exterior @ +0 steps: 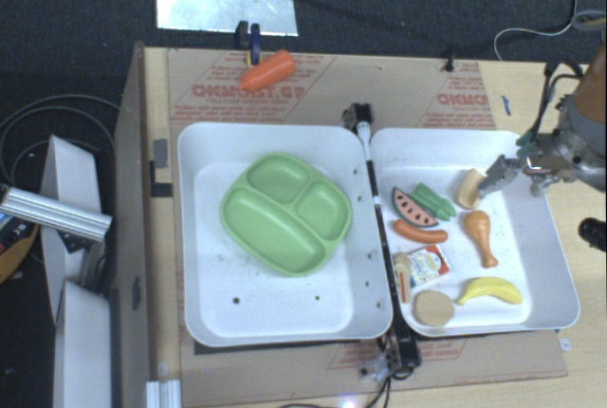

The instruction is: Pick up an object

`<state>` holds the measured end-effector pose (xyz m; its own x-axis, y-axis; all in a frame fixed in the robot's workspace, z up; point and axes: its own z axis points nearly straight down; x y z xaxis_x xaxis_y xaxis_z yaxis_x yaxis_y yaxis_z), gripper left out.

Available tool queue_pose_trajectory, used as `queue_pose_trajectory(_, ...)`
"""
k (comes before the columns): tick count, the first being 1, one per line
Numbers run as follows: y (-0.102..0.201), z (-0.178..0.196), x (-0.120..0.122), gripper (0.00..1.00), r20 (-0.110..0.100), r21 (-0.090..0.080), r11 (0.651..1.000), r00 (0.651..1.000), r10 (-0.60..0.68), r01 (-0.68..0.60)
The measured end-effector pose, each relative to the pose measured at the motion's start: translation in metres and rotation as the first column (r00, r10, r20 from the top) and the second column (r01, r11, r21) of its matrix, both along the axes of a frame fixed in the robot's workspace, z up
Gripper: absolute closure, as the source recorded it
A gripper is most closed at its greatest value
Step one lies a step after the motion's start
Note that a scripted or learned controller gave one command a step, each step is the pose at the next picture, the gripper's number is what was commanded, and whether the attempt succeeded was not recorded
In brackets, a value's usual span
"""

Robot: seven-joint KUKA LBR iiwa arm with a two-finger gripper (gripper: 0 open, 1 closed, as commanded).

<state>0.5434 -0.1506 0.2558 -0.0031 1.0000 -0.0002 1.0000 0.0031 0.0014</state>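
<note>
Two white bins: left bin, right bin. One green divided plate in left bin. Right bin, one each: watermelon slice, green pepper, hot dog, drumstick, banana, packet, tan cookie, beige bread chunk. One carrot on bench outside bins.
</note>
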Motion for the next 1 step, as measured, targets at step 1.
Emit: queue_pose_trajectory(1, -0.0325, -0.0584, 0.0022, 0.00, -0.002, 0.000, 1.000, 1.000, -0.004, 0.004)
